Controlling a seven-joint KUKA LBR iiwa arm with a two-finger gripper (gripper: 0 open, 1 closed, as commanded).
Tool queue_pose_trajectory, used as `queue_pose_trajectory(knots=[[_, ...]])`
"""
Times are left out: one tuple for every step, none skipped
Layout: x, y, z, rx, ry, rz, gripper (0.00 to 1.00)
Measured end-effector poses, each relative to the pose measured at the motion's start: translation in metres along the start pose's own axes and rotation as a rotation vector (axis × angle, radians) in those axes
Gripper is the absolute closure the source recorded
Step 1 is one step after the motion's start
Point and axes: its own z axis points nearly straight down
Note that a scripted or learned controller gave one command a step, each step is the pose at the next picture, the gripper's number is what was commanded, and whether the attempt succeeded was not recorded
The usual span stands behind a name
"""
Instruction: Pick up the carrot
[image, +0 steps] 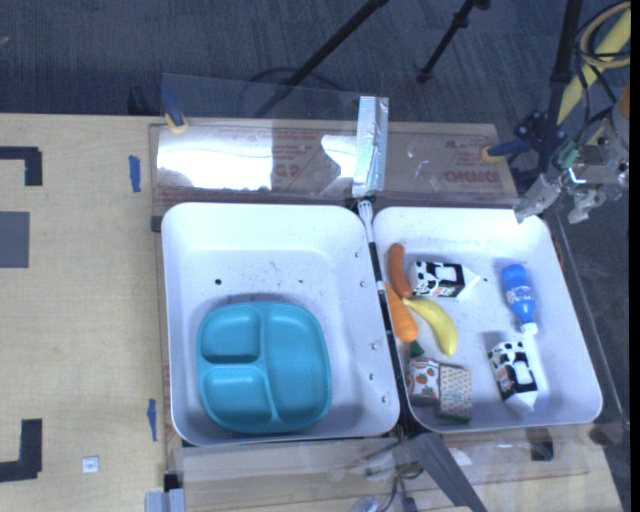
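Wooden bench (70, 330) bore 2 white bins; carrot (402, 318) lay in the right bin (575, 350) beside a banana (437, 324); gripper (575, 185) hovered at its far corner, state unclear.

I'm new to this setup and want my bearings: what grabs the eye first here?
The big teal divided plate fills most of the left bin. In the right bin, bright toy food clusters by the left wall: the orange carrot against a yellow banana, a blue bottle farther right. The claw is at that bin's far right corner.
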Motion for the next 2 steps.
queue_pose_trajectory(knots=[[0.003, -0.056, 0.146, 0.005, 0.016, -0.013, 0.0], [-0.002, -0.055, 0.134, -0.001, 0.005, -0.01, 1.0]])
